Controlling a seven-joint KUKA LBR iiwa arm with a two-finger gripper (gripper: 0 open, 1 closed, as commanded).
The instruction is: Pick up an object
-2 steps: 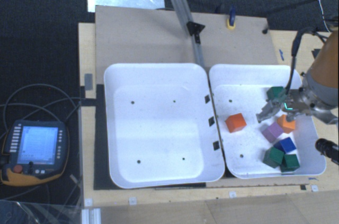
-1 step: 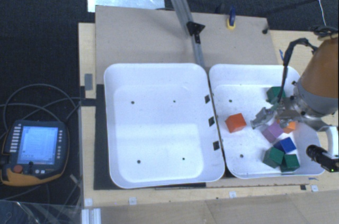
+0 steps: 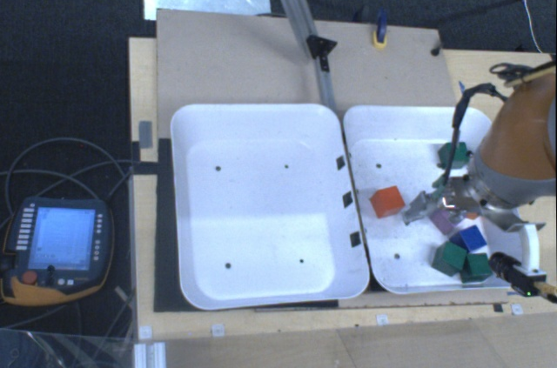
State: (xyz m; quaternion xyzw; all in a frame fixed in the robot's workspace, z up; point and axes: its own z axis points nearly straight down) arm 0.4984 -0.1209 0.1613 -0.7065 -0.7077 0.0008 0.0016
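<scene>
Currently the gripper [image 3: 424,208] hangs low in the right bin [image 3: 374,270] beside the orange block [image 3: 387,201]; jaw state indeterminable, nothing visibly lifted.

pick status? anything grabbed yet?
Done: the arm is over the right bin, with the gripper low beside the orange cube.
In hand: nothing visibly held; the orange cube sits on the bin floor, apart from the gripper.
Left: the grasp and lift. The purple block, blue cube and green blocks also lie in that bin.
</scene>
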